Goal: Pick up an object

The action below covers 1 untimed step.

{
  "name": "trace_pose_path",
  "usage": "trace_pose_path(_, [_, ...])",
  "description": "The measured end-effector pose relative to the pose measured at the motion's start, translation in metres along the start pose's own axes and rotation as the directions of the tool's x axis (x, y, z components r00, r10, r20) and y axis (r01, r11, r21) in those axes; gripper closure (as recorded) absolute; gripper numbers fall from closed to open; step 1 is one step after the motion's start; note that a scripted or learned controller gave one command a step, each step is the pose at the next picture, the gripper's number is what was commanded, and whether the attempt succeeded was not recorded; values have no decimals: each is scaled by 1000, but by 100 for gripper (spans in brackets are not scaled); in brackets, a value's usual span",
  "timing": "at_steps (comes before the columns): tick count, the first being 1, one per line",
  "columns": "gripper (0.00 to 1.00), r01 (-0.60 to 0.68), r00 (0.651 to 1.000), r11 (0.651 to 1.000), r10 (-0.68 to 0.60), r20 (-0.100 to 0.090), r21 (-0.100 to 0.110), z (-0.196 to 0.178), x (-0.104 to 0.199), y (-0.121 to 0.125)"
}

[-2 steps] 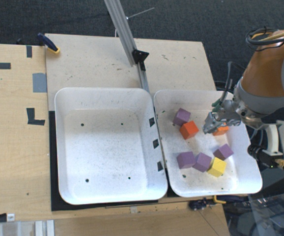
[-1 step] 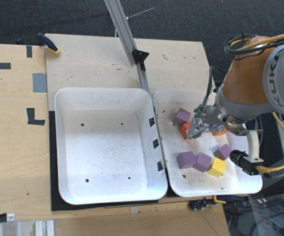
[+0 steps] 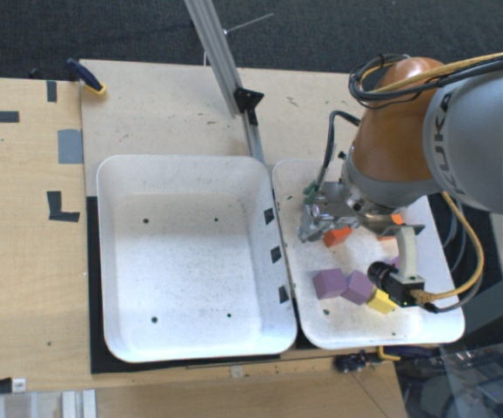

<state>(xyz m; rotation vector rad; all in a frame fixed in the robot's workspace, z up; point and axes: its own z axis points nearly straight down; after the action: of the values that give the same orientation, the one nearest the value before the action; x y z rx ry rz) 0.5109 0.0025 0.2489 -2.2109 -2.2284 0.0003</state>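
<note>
Wooden desk (image 3: 173,116) carrying two white bins: left bin (image 3: 112,233), then right bin (image 3: 304,320). Claw (image 3: 321,225) low in the right bin; finger state indeterminable. Orange block (image 3: 338,235) touching its tip; purple blocks (image 3: 341,285) nearby. "KU" legible on arm (image 3: 460,138).

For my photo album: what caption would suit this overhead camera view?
Robot arm's gripper reaches into the right bin, above an orange block, near purple blocks.

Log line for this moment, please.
arm: over right bin | gripper: low by orange block | purple blocks: untouched | lift: not yet
</note>
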Motion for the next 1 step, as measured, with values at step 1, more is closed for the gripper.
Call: trace_pose_path(1, [100, -1, 1000, 1000, 1, 0, 1, 2, 50, 4])
